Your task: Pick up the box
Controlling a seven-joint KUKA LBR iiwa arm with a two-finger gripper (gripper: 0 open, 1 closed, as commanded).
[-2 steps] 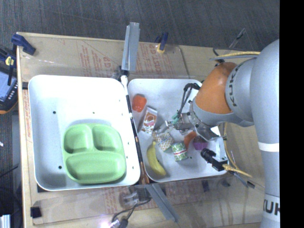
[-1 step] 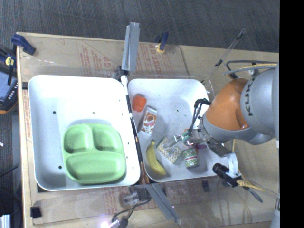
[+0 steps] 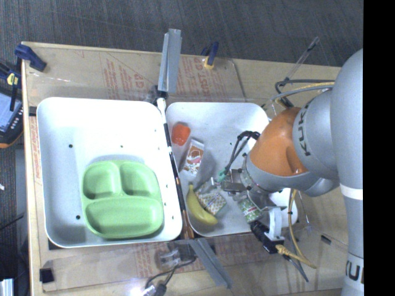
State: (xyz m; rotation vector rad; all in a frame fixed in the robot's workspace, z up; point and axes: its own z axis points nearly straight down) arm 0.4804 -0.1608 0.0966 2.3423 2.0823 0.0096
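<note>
Box (image 3: 194, 157) lying in right bin (image 3: 213, 111) near its left wall, below an orange ball (image 3: 180, 133), above a banana (image 3: 199, 207). Claw (image 3: 223, 182) low beside box; grip cannot be told. Green tray (image 3: 121, 198) in left bin (image 3: 62, 119).

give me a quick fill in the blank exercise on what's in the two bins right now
1. The green divided tray lies in the ____ bin of the two as the camera sees them.
2. The banana lies in the right bin, near the edge that is ____ in the camera view.
3. The small box lies just below an object coloured ____.
4. The tray has ____ compartments.

Missing words: left; lower; orange; three
</note>
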